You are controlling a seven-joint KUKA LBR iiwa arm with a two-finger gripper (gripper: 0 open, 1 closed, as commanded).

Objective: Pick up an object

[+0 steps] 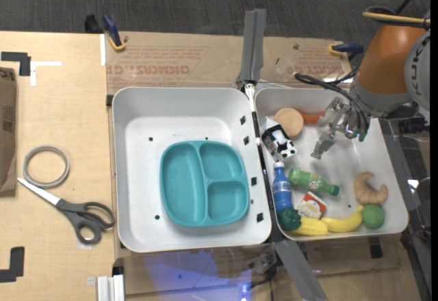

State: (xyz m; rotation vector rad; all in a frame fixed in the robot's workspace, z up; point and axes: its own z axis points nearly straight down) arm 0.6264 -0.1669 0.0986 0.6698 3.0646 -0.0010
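Observation:
My gripper (339, 139) hangs over the upper middle of the right bin (393, 176), open, with nothing between its fingers. Left of it lie a tan round bun (290, 120), an orange carrot (311, 117) and a black-and-white toy cow (278, 142). Below it a green bottle (313, 181) lies on its side beside a blue bottle (281, 187). Along the bin's front sit a croissant (370, 188), a green ball (374, 216), a banana (344, 222), a corn cob (308, 227) and a small red-and-white packet (311, 206).
The left bin (130, 122) holds a teal divided plate (204, 183). On the bench to the left lie scissors (75, 211), a tape roll (46, 165) and a brown bag (7, 128). A grey divider bar (253, 46) stands behind the bins.

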